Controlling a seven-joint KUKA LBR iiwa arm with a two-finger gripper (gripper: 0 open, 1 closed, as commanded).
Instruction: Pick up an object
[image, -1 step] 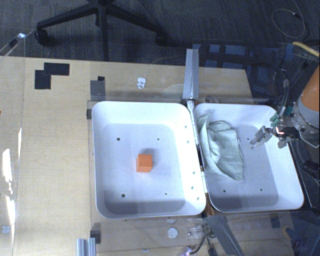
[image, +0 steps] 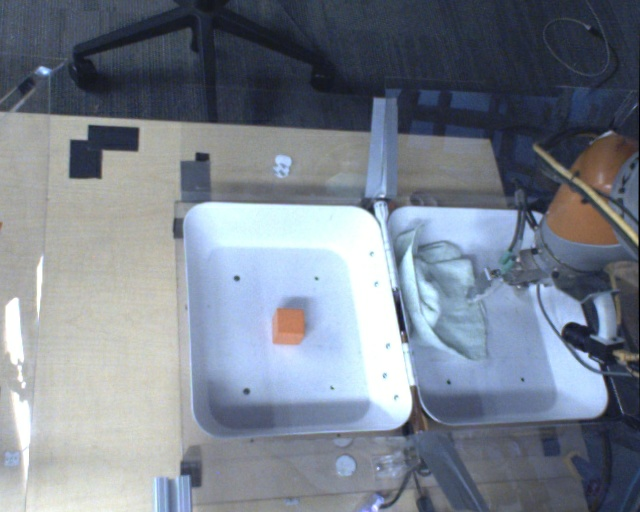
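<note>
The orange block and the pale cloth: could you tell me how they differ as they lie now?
The orange block is small, rigid and square-edged; the pale cloth is larger, soft and crumpled. The block is bright orange, the cloth a washed-out grey-green. The block sits alone near the middle of the left bin; the cloth lies in the right bin, bunched against its left wall, with the gripper at its right edge. Both rest on a bin floor.

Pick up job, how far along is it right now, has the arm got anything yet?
Done: nothing looks lifted. The orange cube sits on the left bin's floor, apart from the arm. In hand: the gripper is down in the right bin, at the edge of the crumpled pale cloth; whether it has gripped it is unclear. Left: securing an object and raising it out.
</note>
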